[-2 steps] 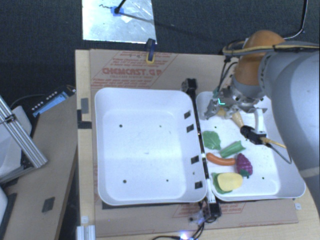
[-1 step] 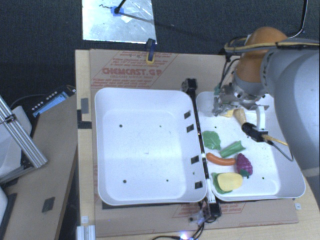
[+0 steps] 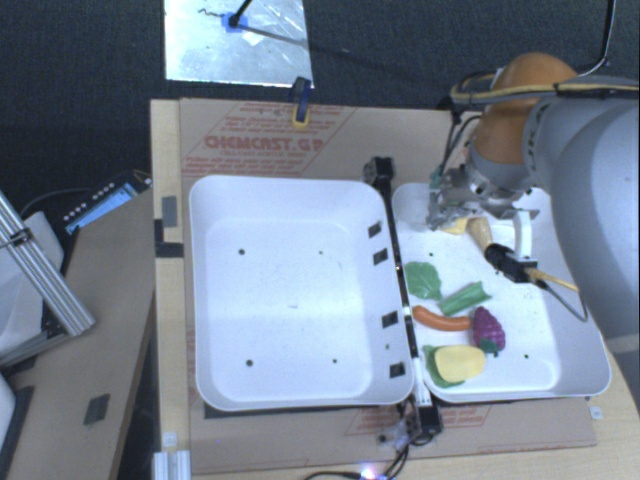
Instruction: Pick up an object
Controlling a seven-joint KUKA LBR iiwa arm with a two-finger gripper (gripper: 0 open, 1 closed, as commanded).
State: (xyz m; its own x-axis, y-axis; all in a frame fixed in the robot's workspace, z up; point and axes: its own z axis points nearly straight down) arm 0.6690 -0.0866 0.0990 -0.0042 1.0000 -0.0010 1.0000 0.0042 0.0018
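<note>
Altogether, right bin [image 3: 575, 368] holds six toys beneath claw [image 3: 443, 218].

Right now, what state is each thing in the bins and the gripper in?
gripper: low at the back of the right bin
pale yellow piece: lying under the gripper
green leaf toy: lying flat
green pod toy: lying flat
orange carrot toy: lying on its side
purple grape toy: lying beside the carrot
yellow toy: lying at the front
</note>
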